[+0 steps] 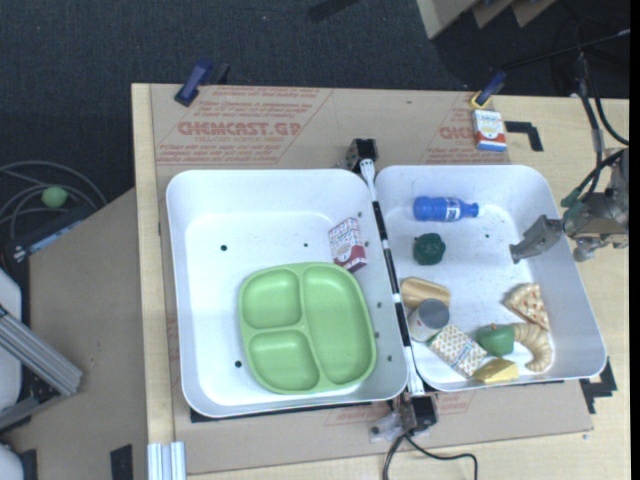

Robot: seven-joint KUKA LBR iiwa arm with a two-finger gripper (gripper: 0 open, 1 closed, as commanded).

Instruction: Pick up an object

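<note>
1. White plastic forms the two shallow bins; the left bin (190, 268) holds a green divided plate (303, 326) near its front edge, its three compartments bare.
2. Front of the right bin (560, 363): a yellow block (497, 371), a green pepper-like piece (497, 339), a checked packet (457, 349) and a croissant (538, 344), packed so closely that their edges overlap and are hard to separate.
3. Just behind these: a grey-lidded can (432, 316) touching a tan bread-like item (424, 291), and a pizza slice (527, 303) by the right wall.
4. Mid-bin: a dark green round object (430, 249), its identity unclear.
5. Far end: a blue bottle (445, 209) lying on its side.
6. A red-and-white carton (346, 243) leans at the left bin's right wall.
7. Gripper (537, 238), at the right bin's right rim, is partly cut off and blurred; finger state cannot be told, and nothing is seen held.
</note>
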